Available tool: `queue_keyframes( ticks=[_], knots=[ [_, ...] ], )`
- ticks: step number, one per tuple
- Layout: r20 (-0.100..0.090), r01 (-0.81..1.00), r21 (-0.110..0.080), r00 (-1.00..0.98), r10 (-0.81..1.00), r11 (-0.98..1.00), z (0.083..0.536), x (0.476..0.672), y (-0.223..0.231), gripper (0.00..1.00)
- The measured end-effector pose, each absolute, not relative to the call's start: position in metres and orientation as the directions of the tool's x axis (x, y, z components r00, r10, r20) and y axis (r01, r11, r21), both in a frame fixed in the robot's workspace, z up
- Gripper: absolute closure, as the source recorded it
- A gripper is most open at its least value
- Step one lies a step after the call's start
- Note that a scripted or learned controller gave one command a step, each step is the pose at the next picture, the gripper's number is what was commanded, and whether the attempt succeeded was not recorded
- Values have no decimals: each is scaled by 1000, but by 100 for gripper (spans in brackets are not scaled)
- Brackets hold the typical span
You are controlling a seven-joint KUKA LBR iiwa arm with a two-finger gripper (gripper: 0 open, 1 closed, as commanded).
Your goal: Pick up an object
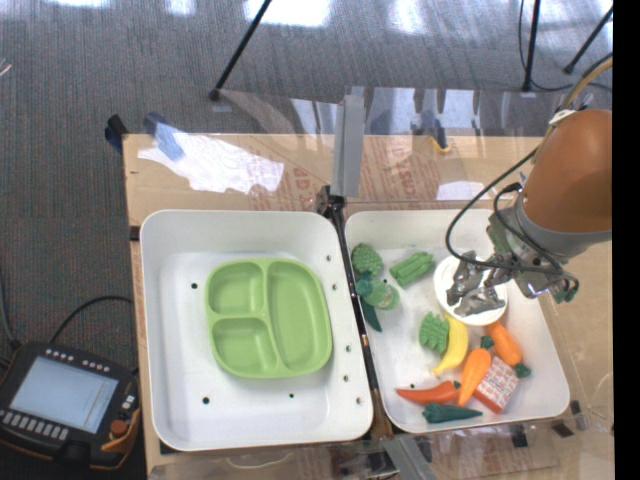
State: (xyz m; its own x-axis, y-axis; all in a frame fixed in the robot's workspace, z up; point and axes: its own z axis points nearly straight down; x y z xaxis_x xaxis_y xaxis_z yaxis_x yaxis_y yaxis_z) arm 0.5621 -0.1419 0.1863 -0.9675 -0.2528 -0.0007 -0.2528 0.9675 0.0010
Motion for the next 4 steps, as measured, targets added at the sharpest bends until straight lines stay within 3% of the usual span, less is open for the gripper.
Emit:
queue_keyframes(
  ticks=[1,2,3,4],
  knots=[
    [-1,-252,1,-968,-252,968,186,562,-142,0],
    [4,-292,5,-956,-292,956,84,524,-139,0],
    [-1,-296,4,-955,-296,955,96,527,-136,100],
    [-2,-189,-2,-982,-189,982,88,586,-105,100]
  ],
)
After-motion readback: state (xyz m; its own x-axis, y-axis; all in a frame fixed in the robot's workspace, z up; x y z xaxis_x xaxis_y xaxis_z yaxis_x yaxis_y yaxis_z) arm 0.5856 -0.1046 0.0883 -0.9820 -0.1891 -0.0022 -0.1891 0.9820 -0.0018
